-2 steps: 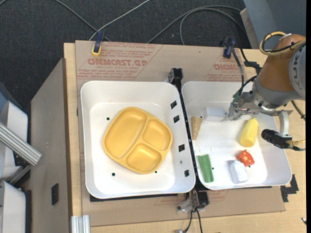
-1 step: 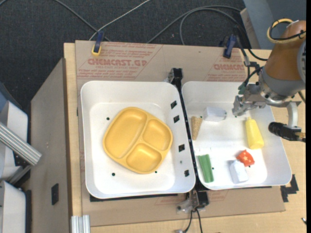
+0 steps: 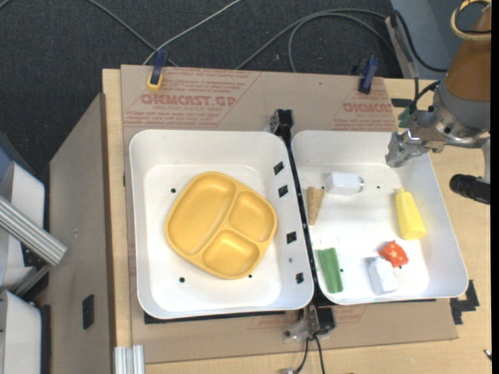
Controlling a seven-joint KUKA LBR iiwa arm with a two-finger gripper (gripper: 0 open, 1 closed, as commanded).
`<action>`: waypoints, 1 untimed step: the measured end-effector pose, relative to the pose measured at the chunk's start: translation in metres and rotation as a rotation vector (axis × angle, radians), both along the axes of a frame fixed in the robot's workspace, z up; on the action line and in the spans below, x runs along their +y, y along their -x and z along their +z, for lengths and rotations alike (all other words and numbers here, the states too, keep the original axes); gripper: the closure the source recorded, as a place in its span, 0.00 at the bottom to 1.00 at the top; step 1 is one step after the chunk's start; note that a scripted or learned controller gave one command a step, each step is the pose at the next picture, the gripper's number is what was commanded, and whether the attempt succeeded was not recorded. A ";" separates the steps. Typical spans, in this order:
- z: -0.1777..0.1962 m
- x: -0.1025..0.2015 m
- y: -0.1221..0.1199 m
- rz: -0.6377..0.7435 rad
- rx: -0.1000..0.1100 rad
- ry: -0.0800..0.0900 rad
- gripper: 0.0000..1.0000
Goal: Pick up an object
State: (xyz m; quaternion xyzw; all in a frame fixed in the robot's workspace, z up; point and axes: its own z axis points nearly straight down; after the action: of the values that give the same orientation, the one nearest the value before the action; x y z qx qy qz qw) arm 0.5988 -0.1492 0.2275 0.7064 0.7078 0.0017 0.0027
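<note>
A: Yellow block [image 3: 410, 215] in the right bin [image 3: 448, 275], that's my pick for the target. It lies just below the gripper [image 3: 398, 153], a bit toward the bin's right wall.

B: Long axis?

A: Runs roughly top-to-bottom in the view, slight tilt. Jaws would need to close across its short side, i.e. left-right.

B: Jaws open or closed rn?

A: Can't tell (too small and blurry at the tip). Nothing visibly held.

B: Anything nearer?

A: White block [image 3: 344, 183] sits to the gripper's left, about as near. Red piece [image 3: 394, 253] and green stick [image 3: 329, 269] are farther down. Yellow tray [image 3: 221, 224] fills the left bin [image 3: 148, 232], well apart.
</note>
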 end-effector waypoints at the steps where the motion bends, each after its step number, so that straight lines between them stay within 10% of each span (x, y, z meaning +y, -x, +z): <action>1: 0.045 0.006 -0.003 0.000 0.001 -0.001 1.00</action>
State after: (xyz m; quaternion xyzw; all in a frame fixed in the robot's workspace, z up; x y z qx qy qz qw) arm 0.6019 -0.1432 0.2727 0.7063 0.7079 0.0015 0.0021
